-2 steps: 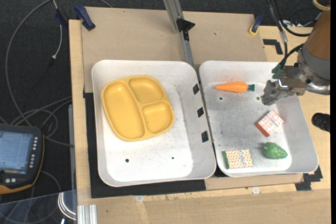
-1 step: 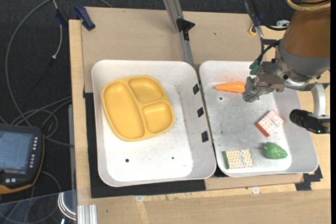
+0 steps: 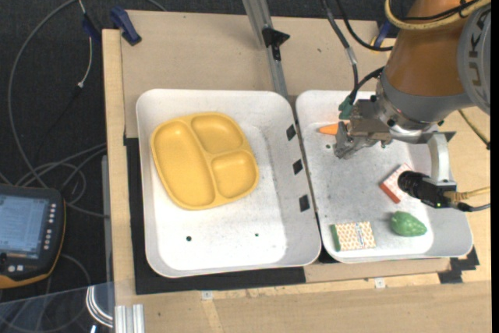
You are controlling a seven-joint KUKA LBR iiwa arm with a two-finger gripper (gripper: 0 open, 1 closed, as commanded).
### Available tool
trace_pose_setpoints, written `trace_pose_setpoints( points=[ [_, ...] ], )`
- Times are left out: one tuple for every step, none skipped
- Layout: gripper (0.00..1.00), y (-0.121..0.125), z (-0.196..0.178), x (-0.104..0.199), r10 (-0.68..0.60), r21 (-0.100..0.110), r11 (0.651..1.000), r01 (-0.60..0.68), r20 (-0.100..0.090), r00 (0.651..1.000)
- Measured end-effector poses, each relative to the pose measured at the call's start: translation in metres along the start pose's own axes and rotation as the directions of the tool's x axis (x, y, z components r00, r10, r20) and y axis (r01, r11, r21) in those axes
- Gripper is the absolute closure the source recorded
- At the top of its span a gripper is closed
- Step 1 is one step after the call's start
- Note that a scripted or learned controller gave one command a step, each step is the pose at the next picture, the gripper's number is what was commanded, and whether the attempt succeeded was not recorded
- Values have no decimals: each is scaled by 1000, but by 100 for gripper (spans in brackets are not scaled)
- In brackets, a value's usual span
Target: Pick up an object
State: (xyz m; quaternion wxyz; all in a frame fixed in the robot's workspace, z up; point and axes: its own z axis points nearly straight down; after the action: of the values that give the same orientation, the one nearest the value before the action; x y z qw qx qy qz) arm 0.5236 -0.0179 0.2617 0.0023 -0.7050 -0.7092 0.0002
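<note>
My gripper (image 3: 348, 146) hangs over the upper part of the right bin (image 3: 343, 199), fingers pointing down toward the bin floor. An orange carrot-like piece (image 3: 328, 129) lies just left of the gripper, partly hidden behind it. A red and white block (image 3: 392, 182) rests to the gripper's lower right. A green lumpy object (image 3: 408, 224) sits near the bin's front right corner. A flat patterned packet with green ends (image 3: 352, 235) lies at the front of the right bin. Nothing shows between the fingers.
A yellow divided plate (image 3: 204, 159) lies in the left bin (image 3: 234, 246). A metal pole (image 3: 257, 4) rises behind the bins. A black camera unit (image 3: 425, 189) juts from the wrist over the right bin. Cables trail off the bench at left.
</note>
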Motion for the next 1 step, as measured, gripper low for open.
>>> trace_pose_setpoints(
  points=[
    [100, -5, 8, 46, 0, 0, 1000, 0, 0, 1000]
  ],
)
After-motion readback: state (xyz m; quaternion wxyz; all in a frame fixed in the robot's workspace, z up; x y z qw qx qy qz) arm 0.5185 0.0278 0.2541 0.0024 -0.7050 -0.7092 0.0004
